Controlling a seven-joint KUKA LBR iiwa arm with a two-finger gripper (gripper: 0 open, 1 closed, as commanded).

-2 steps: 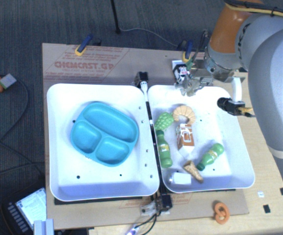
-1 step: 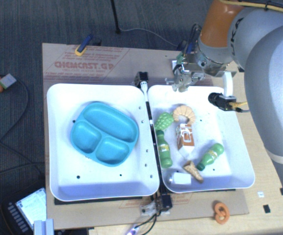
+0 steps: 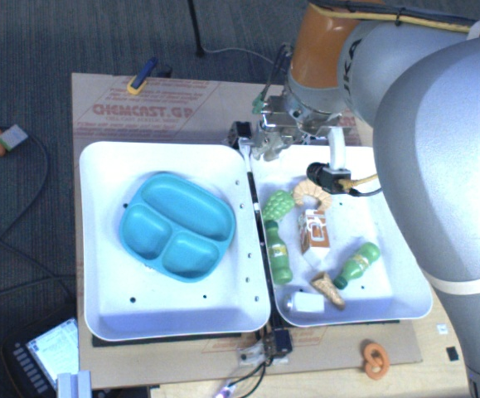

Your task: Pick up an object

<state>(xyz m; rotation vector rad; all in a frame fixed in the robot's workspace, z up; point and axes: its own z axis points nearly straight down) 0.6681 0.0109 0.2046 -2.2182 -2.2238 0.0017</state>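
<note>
Nothing is seen held yet: tool [image 3: 274,143] is poised at right bin [image 3: 405,301] far edge, its state can't be told, w/ pick left.

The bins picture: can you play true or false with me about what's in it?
1. The blue plate lies in the left bin. True.
2. The blue plate has three sections. True.
3. The green bottle is in the left bin. False: it lies in the right bin.
4. The gripper is over the far edge of the bins, near the divide between them. True.
5. The arm's band above the wrist is purple. False: it is orange.
</note>
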